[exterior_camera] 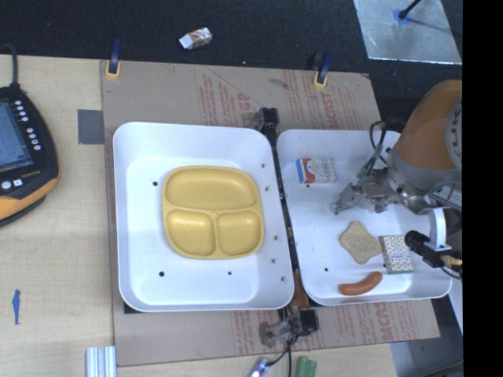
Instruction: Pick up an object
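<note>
Sausage (361, 284) nearest, low in right bin (314, 281); toast (360, 241) and packet (395, 253) just beyond. Further up, fingers (354, 195) spread open, gripping nothing, hovering above bare floor near carton (315, 170). Nothing lifted yet — whole pick left to do.

I see two bins (126, 210) of smooth, glossy white plastic on matt brown cardboard (236, 93) over pale wood (47, 289); the yellow tray (212, 210) looks like satin plastic, the bread slice (360, 242) rough, the sausage (360, 285) shiny
</note>
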Robot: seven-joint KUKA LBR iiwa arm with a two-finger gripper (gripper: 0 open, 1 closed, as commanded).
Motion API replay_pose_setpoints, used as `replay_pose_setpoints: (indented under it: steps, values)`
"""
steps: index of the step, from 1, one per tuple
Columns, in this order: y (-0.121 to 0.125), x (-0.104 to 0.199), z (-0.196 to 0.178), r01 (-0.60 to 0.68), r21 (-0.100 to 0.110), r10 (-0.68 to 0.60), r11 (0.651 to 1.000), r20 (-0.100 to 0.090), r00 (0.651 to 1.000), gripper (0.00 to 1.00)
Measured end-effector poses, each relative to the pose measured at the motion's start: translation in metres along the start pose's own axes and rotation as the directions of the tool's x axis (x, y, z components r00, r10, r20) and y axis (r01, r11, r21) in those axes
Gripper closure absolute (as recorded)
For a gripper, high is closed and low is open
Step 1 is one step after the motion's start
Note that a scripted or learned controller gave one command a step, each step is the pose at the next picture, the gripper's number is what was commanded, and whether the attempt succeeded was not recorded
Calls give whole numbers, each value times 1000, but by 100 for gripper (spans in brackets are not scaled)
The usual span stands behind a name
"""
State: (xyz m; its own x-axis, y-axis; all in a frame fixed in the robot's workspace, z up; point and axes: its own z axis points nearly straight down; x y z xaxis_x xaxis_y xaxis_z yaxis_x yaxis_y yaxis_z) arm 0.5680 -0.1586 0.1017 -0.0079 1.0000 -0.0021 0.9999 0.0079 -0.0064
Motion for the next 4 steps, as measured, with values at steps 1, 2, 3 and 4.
replay_pose_setpoints:
  steps: [1, 2, 3, 4]
  values:
    - [-45, 20, 11, -2, -2, 2, 1000, -1, 1000, 0]
    - [-45, 18, 0, 3, -2, -3, 1000, 1, 1000, 100]
    - [-45, 19, 0, 2, -2, -2, 1000, 1, 1000, 0]
    - [-92, 44, 11, -2, -4, 2, 1000, -2, 1000, 0]
